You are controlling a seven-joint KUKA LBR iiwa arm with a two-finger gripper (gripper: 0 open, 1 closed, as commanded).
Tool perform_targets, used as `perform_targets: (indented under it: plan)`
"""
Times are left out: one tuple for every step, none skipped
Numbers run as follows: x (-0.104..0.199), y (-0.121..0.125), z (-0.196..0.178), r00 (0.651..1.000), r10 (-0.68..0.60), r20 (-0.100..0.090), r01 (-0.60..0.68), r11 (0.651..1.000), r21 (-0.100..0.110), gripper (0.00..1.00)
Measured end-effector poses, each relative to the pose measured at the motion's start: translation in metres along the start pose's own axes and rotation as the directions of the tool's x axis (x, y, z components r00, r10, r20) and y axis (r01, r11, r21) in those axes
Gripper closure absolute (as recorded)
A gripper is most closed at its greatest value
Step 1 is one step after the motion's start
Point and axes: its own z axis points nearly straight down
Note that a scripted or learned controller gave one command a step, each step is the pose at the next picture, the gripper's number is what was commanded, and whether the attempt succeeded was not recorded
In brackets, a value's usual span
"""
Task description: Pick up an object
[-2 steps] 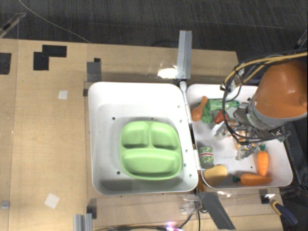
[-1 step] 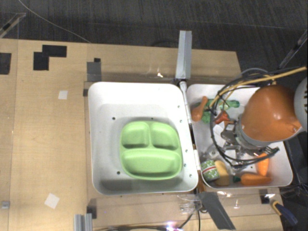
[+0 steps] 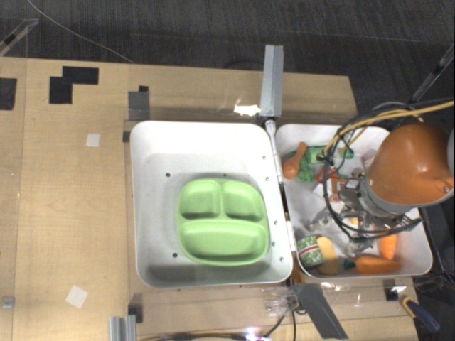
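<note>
The small toy things lie in the right white bin (image 3: 426, 258) — an orange plastic carrot (image 3: 377, 265) along its near edge, a yellow lump (image 3: 326, 248) and a green-and-white can (image 3: 308, 248) by its near left corner, and an orange-and-green toy (image 3: 299, 162) near its far left corner. The grey arm with its orange band (image 3: 411, 166) hangs over this bin, hiding its gripper. A light green plastic tray with three parts (image 3: 222, 221) sits in the middle of the left white bin (image 3: 153, 155).

The arm's orange band (image 3: 414, 163) hides the claw and part of the right bin (image 3: 425, 261)
</note>
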Motion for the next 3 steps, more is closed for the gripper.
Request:
perform_targets:
  plan:
    - [-0.004, 0.019, -0.001, 0.999, 0.050, 0.000, -0.050, 0.999, 0.009, 0.00]
    - [0.006, -0.085, -0.050, 0.990, -0.140, -0.008, 0.140, 0.990, -0.005, 0.00]
    - [0.041, -0.071, -0.003, 0.988, -0.157, -0.005, 0.157, 0.988, -0.006, 0.00]
